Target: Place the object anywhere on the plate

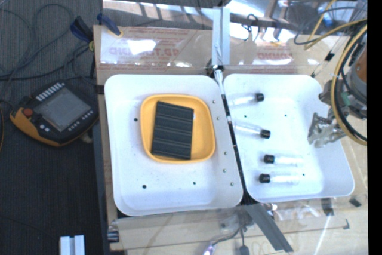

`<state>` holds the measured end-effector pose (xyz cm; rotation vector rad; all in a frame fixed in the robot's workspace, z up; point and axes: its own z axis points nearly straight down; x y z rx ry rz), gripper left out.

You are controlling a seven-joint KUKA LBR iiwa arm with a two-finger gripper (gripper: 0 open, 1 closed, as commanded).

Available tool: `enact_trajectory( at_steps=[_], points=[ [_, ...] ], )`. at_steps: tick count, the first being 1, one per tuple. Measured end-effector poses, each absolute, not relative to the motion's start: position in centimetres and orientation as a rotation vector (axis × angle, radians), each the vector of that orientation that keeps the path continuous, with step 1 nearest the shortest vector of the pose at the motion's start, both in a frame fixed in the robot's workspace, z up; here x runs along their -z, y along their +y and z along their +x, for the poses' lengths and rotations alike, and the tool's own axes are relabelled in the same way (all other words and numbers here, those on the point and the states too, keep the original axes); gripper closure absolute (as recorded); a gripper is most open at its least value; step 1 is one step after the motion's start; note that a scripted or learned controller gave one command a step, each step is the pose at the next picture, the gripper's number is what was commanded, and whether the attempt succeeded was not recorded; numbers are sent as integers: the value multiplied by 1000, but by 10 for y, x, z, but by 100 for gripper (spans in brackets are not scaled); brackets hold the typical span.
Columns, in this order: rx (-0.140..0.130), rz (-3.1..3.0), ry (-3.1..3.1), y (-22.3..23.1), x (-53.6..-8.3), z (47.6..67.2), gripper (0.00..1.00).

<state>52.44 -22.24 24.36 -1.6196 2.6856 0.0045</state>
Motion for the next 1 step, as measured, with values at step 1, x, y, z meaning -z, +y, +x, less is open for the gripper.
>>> enact_trajectory(
  at_steps=[1],
  points=[
    [-4, -1620, 2685, -222, -244, 524, 0]
  ],
)
